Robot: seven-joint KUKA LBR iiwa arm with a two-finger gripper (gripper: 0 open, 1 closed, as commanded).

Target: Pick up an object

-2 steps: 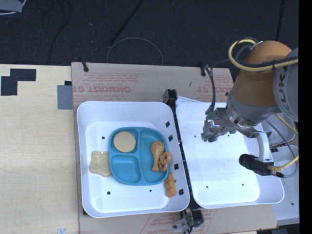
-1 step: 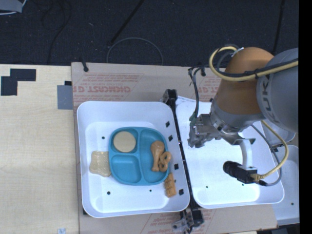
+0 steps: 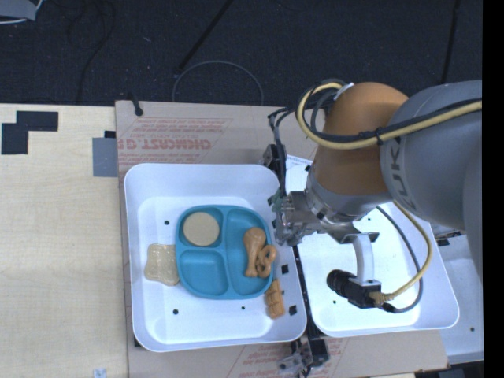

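A blue divided tray lies in the left bin. A round tan biscuit sits in its upper left compartment, and a twisted brown pretzel-like piece lies in its right compartment. A pale bread-like slice rests on the bin floor to the left of the tray. A small brown chunk lies just past the tray's lower right corner. My gripper hangs over the wall between the two bins, just right of the pretzel piece, under the orange wrist.
The right bin is largely covered by the arm. A black cylindrical piece on a yellow cable hangs over its floor. Cardboard lies under the bins, and wooden bench surface extends to the left.
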